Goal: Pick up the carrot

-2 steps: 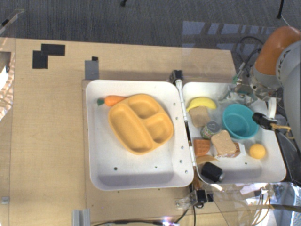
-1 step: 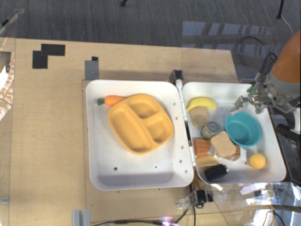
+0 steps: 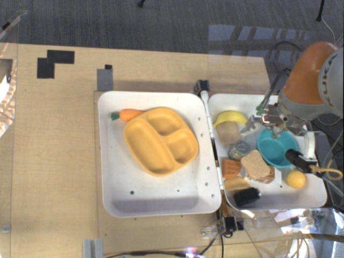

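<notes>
The carrot [image 3: 129, 114] is small and orange with a green top. It lies in the left bin [image 3: 108, 165] near the far left corner, touching the far edge of a yellow divided plate [image 3: 161, 140]. My gripper [image 3: 271, 121] hangs over the right bin [image 3: 317, 198], just above the far rim of a teal bowl [image 3: 277, 148]. It is far to the right of the carrot, with the wall between the bins in between. From this angle the wrist hides how the gripper stands, and I see nothing held in it.
The right bin is crowded: a yellow banana [image 3: 230, 117], a bread roll [image 3: 228, 133], a tin [image 3: 239, 150], a toast slice [image 3: 258, 166], an orange cracker [image 3: 231, 169], a lemon [image 3: 295, 179] and a black block [image 3: 247, 196]. The plate takes up most of the left bin's middle.
</notes>
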Robot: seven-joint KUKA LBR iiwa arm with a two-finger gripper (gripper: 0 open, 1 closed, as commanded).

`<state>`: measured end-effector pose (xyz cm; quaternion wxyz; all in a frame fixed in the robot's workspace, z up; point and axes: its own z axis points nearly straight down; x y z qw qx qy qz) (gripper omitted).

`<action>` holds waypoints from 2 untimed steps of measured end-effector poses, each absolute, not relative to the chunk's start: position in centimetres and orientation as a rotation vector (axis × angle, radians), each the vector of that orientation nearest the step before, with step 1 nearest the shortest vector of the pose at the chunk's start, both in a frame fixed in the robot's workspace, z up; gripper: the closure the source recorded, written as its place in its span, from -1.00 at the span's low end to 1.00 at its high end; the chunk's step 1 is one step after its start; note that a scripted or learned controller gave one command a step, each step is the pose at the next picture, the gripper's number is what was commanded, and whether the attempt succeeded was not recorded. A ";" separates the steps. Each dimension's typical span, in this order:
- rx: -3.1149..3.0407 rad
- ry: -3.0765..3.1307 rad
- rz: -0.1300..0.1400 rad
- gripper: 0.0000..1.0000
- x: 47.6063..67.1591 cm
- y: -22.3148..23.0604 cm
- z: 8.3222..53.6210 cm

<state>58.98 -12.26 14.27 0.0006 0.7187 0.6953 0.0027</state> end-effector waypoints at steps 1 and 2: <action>2.216 2.211 0.002 -1.00 55.1 -20.4 18.6; 2.225 2.199 0.013 -1.00 61.6 -17.9 9.8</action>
